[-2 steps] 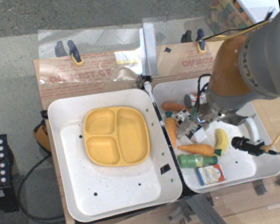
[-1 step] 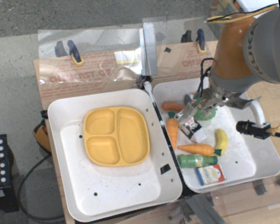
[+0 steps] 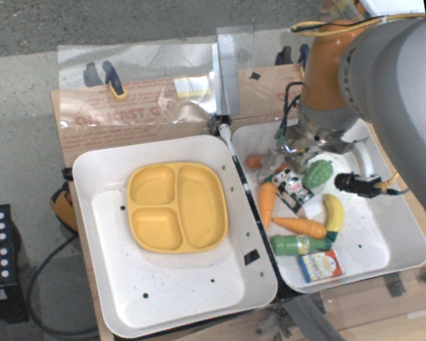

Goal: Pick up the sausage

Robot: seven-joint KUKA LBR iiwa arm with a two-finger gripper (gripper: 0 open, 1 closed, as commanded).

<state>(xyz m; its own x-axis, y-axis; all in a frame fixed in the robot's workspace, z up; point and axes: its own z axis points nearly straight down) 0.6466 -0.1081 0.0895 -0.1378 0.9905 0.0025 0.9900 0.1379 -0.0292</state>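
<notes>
A small reddish-brown piece, likely the sausage (image 3: 254, 162), lies near the back left corner of the right bin (image 3: 403, 243). My gripper (image 3: 292, 184) hangs low over the middle of that bin, just right of and nearer than the sausage. It sits between an upright orange carrot (image 3: 267, 201) and a green leafy vegetable (image 3: 318, 172). Nothing shows held in it.
A second carrot (image 3: 300, 227), a banana (image 3: 333, 213), a green bottle (image 3: 297, 245) and a small printed box (image 3: 320, 266) lie in the front part of the right bin. A yellow divided plate (image 3: 177, 207) rests in the left bin (image 3: 122, 302).
</notes>
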